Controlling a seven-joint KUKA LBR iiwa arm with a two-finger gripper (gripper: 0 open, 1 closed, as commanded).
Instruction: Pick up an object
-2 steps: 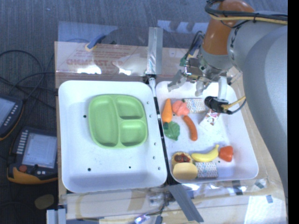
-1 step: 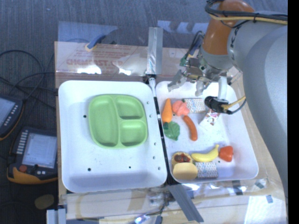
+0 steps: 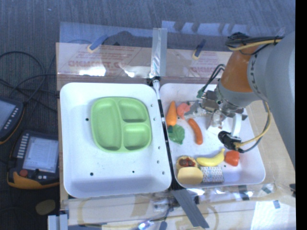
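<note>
Left bin [image 3: 72, 176] held only green divided plate [image 3: 121, 123]. Right bin [image 3: 254, 174] held every toy: banana [image 3: 211, 159], sausage [image 3: 195, 131], carrot [image 3: 171, 113], tomato [image 3: 232, 158]. Hand [image 3: 224, 120] hovered low beside sausage; grip state could not be told, nothing seen held. Pick judged not yet made.

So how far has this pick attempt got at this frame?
Nothing looks picked yet. The gripper sits low over the right white bin, and no item shows between its fingers. The orange sausage-shaped toy, yellow toy banana and small red toy lie on the bin floor. The green divided plate lies in the left white bin. Grasping and lifting an item remain.
</note>
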